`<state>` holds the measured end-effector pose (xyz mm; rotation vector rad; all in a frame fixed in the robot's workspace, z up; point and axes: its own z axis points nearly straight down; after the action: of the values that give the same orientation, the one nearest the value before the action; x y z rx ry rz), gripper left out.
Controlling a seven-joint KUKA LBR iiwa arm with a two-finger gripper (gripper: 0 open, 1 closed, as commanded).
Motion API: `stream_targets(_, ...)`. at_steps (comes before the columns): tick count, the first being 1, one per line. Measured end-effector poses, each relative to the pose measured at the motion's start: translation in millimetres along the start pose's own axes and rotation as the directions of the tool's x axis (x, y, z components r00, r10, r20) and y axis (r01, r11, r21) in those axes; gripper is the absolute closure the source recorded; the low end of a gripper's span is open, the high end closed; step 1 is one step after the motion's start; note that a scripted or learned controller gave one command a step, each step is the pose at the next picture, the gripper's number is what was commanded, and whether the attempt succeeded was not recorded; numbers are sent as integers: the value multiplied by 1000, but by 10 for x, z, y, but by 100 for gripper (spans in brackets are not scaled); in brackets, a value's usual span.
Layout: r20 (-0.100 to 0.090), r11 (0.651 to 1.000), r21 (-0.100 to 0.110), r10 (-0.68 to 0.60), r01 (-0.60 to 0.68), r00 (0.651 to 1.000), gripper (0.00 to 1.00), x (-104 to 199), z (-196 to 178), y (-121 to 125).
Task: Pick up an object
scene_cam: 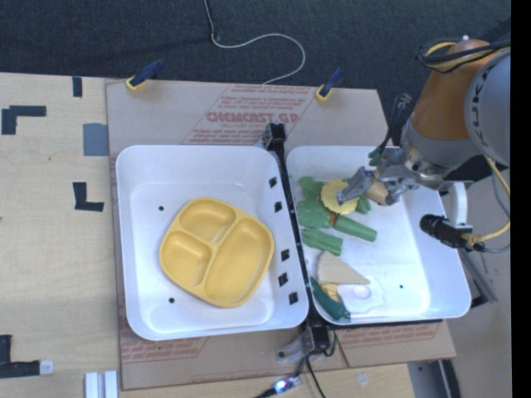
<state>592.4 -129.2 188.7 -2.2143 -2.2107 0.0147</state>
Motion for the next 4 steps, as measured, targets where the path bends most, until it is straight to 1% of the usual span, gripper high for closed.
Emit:
stream_targets(1, 2, 1000, -13, -3, 3, 1000, 0, 1, -78, 31)
stream_targets(2, 2, 1000, -8, -3, 3, 1000, 0, 22, 519, -62)
stream_targets(3, 2, 1000, -11, -4, 4, 1000, 0, 31, 1050, -60)
stream_targets(4, 3, 1000, -13, -5, 5, 1000, 100, 33, 927, -58)
